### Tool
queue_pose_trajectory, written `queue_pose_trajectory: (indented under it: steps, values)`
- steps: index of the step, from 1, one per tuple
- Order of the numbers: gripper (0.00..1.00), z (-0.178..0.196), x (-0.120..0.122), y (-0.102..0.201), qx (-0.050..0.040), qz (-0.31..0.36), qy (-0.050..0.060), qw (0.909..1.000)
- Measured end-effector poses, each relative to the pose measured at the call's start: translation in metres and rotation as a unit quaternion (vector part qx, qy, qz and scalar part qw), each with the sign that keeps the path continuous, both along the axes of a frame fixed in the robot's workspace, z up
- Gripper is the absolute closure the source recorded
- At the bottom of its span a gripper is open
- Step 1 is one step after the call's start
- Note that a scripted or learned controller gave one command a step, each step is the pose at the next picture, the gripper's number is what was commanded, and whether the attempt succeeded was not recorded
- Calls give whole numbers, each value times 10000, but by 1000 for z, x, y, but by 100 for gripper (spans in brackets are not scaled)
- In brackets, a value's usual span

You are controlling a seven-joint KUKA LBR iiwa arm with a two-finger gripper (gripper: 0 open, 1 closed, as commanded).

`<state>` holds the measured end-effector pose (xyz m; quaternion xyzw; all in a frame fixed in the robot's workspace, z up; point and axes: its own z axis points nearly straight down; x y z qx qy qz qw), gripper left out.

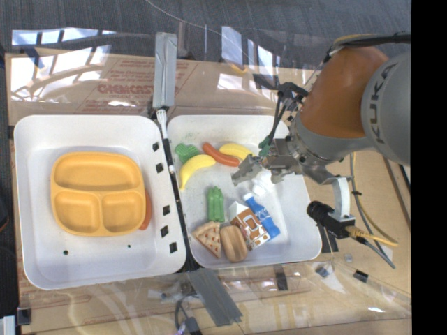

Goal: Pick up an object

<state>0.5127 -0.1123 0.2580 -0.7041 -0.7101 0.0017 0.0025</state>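
Observation:
The right bin [296,223] holds several toy foods. A yellow banana [190,169], a red sausage [221,155], a smaller yellow piece [236,149] and a green leafy piece [186,151] lie toward its back left. A green bottle [215,204] stands in the middle. A pizza slice [207,237], a brown bread roll [234,243], a brown packet [250,227] and a blue-and-white carton [263,216] crowd the front. My gripper [255,172] hangs over the bin's middle, just above the carton and to the right of the banana. Nothing is visibly held in it.
The left bin [28,187] carries a yellow divided tray [98,190] with an orange strip [146,212] along its right side. A grey divider bar [165,68] runs between the bins. The arm's bulky orange wrist [339,100] overhangs the right bin's back right.

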Motion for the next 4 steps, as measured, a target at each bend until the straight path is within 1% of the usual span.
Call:
queue_pose_trajectory:
  steps: [1,2,3,4]
  values:
    - [0,-123,-36,-15,1,-546,1,9985]
    - [0,-163,30,-23,-11,-752,-57,9972]
    - [0,-153,56,19,3,-246,-6,9997]
    - [0,-168,49,12,4,-528,12,9986]
